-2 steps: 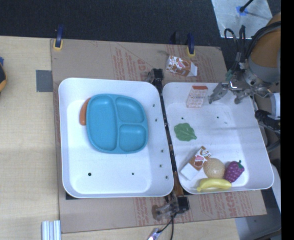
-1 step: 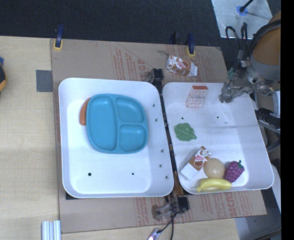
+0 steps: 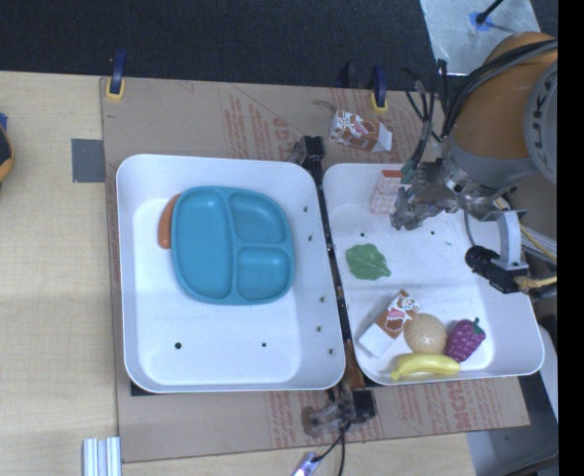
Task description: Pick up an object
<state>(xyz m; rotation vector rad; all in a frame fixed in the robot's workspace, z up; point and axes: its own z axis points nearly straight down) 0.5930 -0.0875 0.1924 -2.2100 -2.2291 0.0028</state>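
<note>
Claw (image 3: 408, 216), its opening impossible to judge, is seen poised beyond the flat green plastic leaf (image 3: 368, 262), approach under way, a descent judged next.

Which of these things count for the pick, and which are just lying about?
For the pick: hand; right bin holding green leaf, banana, grapes, potato, small carton.
Lying about: blue divided plate, packet outside the bins.

Two bins lying side by side on the counter (image 3: 44, 266)

A divided plate (image 3: 234, 245) is sitting in the left bin (image 3: 222, 360); in the right bin (image 3: 505, 350), a leaf (image 3: 368, 262) is lying mid-floor, with a carton (image 3: 401, 315), an egg-shaped toy (image 3: 425, 333), grapes (image 3: 465, 338) and a banana (image 3: 425, 366) clustering at its near edge.
</note>
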